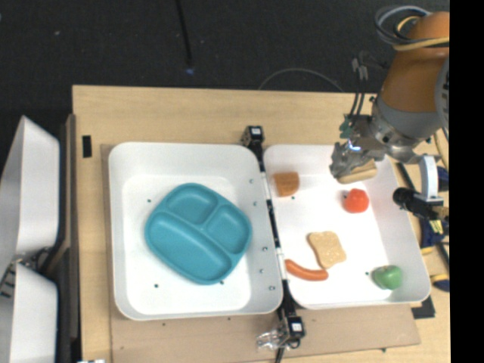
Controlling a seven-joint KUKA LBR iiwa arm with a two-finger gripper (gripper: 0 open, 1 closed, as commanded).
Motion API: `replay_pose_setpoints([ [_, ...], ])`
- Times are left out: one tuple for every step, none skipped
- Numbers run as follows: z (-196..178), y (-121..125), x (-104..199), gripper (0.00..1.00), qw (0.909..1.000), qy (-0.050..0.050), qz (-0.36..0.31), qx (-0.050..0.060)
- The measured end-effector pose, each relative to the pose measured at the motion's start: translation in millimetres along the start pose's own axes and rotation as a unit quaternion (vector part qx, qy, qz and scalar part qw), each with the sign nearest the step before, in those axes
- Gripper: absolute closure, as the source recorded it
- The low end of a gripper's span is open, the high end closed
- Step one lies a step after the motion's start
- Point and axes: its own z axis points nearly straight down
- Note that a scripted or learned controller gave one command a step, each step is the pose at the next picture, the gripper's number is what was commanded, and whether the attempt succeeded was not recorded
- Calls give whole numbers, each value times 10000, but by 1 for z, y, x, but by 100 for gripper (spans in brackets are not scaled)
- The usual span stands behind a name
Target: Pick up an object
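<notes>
Nearest the camera, a red sausage (305, 271) lies at the near edge of the right bin (378, 297), with a green fruit (388, 277) to its right and a toast slice (327, 249) just beyond it. Farther in sit a red tomato (355, 200) and a brown bun (285, 184). Over the far right corner, the hand (352, 163) is clamped on a tan block (357, 173). A blue divided plate (198, 232) rests in the left bin (128, 293) on the surface (91, 112).

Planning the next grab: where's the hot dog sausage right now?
The sausage lies in the right bin, near its front left corner, just below the bread slice and left of the green item.
</notes>
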Motion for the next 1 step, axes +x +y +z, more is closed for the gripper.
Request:
replay_pose_setpoints([
  [5, 22, 58, 100, 10000, 6, -19, 28],
])
